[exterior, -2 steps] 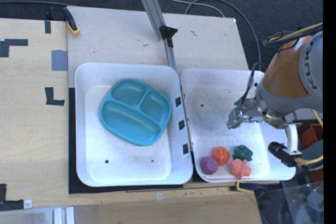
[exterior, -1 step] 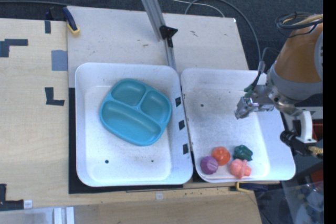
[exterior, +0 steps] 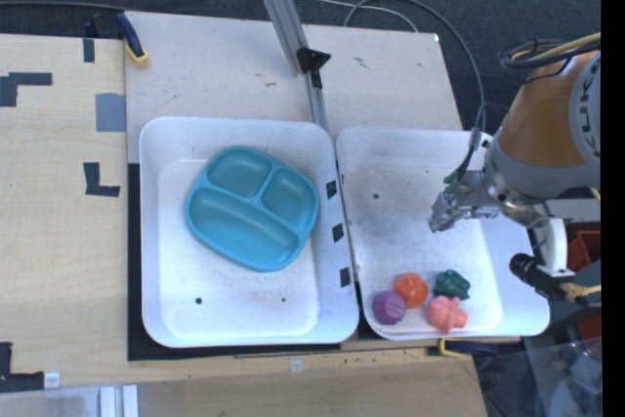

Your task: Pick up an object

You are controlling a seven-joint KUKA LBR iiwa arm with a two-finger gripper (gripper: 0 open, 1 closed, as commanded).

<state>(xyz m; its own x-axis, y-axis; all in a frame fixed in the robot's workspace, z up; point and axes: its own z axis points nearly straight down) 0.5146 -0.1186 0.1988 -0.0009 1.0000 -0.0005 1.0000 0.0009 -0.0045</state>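
Note:
Four small toy foods lie at the near edge of the right bin (exterior: pixel 391 161): a purple one (exterior: pixel 389 308), an orange one (exterior: pixel 411 288), a pink one (exterior: pixel 446 313) and a dark green one (exterior: pixel 451 284). My gripper (exterior: pixel 445 213) hangs over the middle of the right bin, above and behind these toys, with nothing seen between its fingers. The arm's grey and orange wrist (exterior: pixel 547 132) reaches in from the right.
A blue divided plate (exterior: pixel 252 206) lies in the left bin (exterior: pixel 161 308). A slanted metal rail (exterior: pixel 278 5) stands behind the bins, and a black cable (exterior: pixel 410 10) loops over the bench at the back.

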